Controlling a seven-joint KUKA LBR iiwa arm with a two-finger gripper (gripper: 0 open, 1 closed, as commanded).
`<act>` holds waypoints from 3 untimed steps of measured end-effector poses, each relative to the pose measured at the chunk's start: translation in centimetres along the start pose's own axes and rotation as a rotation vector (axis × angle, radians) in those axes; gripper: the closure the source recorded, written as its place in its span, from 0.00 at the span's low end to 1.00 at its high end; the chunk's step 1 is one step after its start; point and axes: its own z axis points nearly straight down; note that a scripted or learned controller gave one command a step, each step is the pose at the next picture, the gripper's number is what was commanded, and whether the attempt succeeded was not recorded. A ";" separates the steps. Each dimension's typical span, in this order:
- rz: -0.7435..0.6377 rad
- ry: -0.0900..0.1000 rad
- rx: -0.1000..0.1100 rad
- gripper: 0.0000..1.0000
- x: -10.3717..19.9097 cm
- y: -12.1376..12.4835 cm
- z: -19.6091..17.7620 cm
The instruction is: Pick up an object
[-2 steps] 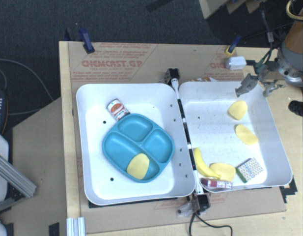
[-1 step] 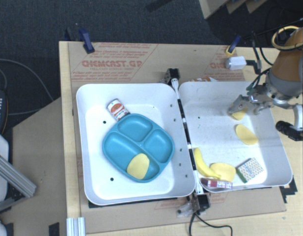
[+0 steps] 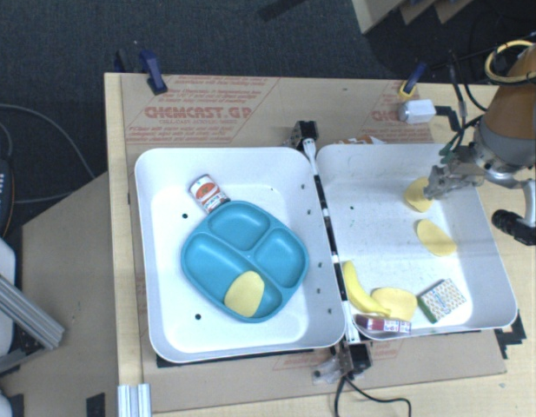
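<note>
My gripper point(image 3: 443, 181) hangs low over the far side of the right bin point(image 3: 372, 176), reaching in from the right. Just left of its tip and partly under it lies a small yellow piece point(image 3: 416, 197). A second flat yellow piece point(image 3: 435, 238) rests a little nearer, apart from the gripper. Along the bin's near edge I see a banana point(image 3: 357, 290), a round yellow piece point(image 3: 395, 301), a patterned block point(image 3: 442, 300) and a small can point(image 3: 382, 324) lying on its side.
The left bin point(image 3: 159, 233) holds a blue divided plate point(image 3: 241, 254) with a yellow item point(image 3: 245, 294) in its near compartment, and a red and white can point(image 3: 208, 193) beyond it. A black hinge strip point(image 3: 322, 211) separates the bins. Cables run at the far right.
</note>
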 end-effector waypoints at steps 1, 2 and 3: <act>0.001 -0.002 -0.002 1.00 3.0 0.5 -10.1; 0.001 -0.002 0.000 0.00 2.9 0.5 -10.1; -0.002 0.009 0.004 0.00 0.4 1.0 2.9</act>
